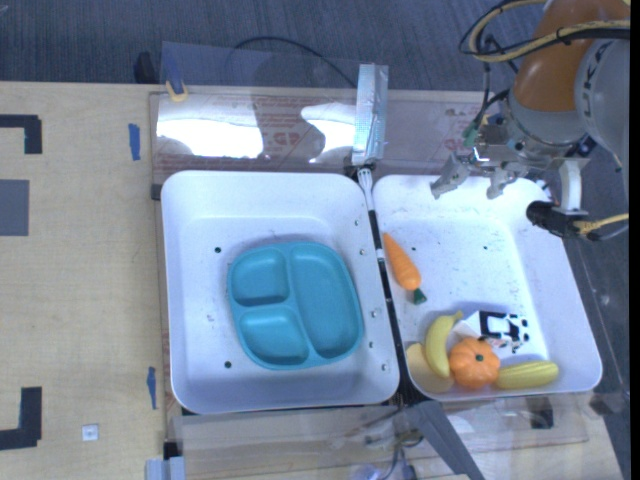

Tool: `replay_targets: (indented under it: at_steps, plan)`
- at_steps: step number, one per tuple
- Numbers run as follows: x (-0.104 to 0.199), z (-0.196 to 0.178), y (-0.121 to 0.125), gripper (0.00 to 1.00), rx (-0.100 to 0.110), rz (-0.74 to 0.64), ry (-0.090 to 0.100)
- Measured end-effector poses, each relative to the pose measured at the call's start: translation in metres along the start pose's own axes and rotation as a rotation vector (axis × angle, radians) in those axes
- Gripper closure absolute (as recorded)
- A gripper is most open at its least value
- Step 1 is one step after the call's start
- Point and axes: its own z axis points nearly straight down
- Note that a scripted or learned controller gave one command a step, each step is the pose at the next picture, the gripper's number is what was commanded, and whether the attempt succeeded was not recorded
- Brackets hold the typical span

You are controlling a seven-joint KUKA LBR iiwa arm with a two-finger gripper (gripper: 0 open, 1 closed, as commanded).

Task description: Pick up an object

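In the right bin (pixel 560 268) lie an orange carrot (pixel 401 262) near its left wall, a yellow banana (pixel 439 342), a small orange pumpkin (pixel 473 362), a yellow oblong piece (pixel 527 374) and a black-and-white toy (pixel 502 327), the last several clustered at the front. My gripper (pixel 469 181) hangs over the far edge of the right bin, fingers spread apart and open, nothing between them. It is well back from every object.
The left bin (pixel 190 268) holds a blue three-compartment tray (pixel 294 304). A grey divider post (pixel 369 113) stands behind the seam between the bins. The arm's cables and orange band (pixel 560 28) occupy the upper right.
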Motion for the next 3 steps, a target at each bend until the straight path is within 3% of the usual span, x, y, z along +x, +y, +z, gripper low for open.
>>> replay_targets:
  at_steps: [1,2,3]
  plan:
    - [-0.070,-0.073,0.001,0.00,-0.011,-0.086,-0.006]
    - [-0.067,-0.081,0.002,1.00,-0.012,-0.091,-0.007]
    - [0.024,-0.121,0.003,1.00,-0.013,0.000,0.000]
